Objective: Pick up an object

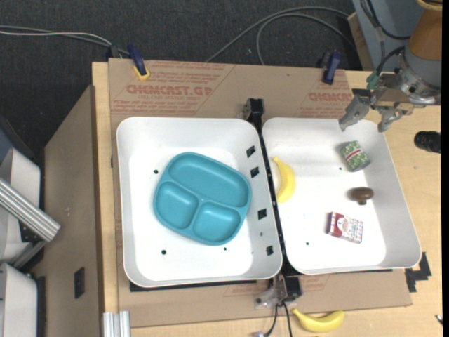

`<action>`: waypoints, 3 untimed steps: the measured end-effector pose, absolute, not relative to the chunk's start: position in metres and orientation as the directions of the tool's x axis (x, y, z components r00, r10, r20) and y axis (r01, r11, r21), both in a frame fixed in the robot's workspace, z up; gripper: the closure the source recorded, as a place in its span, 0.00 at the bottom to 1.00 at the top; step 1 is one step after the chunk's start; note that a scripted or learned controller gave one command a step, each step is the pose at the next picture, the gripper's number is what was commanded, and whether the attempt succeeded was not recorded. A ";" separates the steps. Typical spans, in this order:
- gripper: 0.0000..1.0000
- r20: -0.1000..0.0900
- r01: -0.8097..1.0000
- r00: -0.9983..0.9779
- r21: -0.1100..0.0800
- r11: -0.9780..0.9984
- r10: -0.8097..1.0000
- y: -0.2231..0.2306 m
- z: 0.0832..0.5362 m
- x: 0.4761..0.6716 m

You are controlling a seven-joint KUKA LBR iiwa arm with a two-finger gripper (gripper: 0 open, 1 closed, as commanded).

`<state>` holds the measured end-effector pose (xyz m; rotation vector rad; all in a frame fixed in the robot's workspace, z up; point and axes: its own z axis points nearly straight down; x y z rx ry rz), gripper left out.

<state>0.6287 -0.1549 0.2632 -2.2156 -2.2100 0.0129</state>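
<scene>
Camera view: left bin (133, 188) is taken up by a blue divided plate (201, 197). Right bin (400, 216) is seen to hold a banana (283, 179) at its left wall, a red-white carton (344, 227) near, a green packet (355, 156) far right, a small brown lump (362, 195) between. Gripper (370, 119) is hung spread and empty over the far right corner. Approach step judged; descent onto the green packet is called for next.

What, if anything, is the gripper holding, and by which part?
Nothing. The gripper hangs open above the right bin's far edge, with no object between its fingers.
</scene>
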 end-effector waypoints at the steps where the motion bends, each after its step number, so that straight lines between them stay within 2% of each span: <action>1: 0.00 0.000 1.000 0.000 -0.001 0.000 1.000 -0.154 0.271 0.631; 2: 0.00 0.002 1.000 -0.001 -0.005 0.001 1.000 -0.152 0.229 0.629; 3: 0.00 0.002 1.000 -0.002 -0.006 0.002 1.000 -0.147 0.182 0.637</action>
